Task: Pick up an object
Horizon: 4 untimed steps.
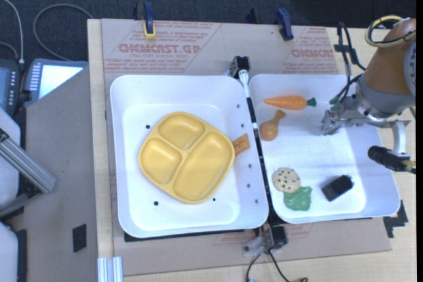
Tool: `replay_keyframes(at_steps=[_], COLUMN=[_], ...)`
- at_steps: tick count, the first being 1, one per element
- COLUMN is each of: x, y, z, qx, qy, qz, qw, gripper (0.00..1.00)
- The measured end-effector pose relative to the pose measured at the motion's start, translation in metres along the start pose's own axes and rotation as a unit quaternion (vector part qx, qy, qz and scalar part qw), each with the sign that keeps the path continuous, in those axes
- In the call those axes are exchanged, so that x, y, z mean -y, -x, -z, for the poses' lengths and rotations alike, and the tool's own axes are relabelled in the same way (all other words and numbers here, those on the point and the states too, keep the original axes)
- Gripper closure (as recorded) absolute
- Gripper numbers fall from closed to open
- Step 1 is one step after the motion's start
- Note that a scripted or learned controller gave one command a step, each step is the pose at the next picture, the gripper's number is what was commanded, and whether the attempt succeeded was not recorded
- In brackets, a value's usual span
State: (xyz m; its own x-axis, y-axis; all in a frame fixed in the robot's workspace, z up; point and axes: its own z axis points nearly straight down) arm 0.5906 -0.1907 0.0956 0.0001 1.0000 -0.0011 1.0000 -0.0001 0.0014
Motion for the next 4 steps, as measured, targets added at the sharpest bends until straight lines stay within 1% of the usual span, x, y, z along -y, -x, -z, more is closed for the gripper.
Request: replay_keyframes(at_steps=[1,2,3,4], x=[-0.011,-0.009,-0.010,-0.017], y=[0.001,0.010,0.010,-0.051], z=[0.056,0.106,0.133,0.139], qx=[0.001,0.001,0.001,-0.001], qy=[0.002,0.002,0.002,0.000], qz=[0.001,0.000,0.001,0.003], qw=[1.0000,1.0000,1.0000,1.0000], gripper=[1.00,1.00,1.00,1.00])
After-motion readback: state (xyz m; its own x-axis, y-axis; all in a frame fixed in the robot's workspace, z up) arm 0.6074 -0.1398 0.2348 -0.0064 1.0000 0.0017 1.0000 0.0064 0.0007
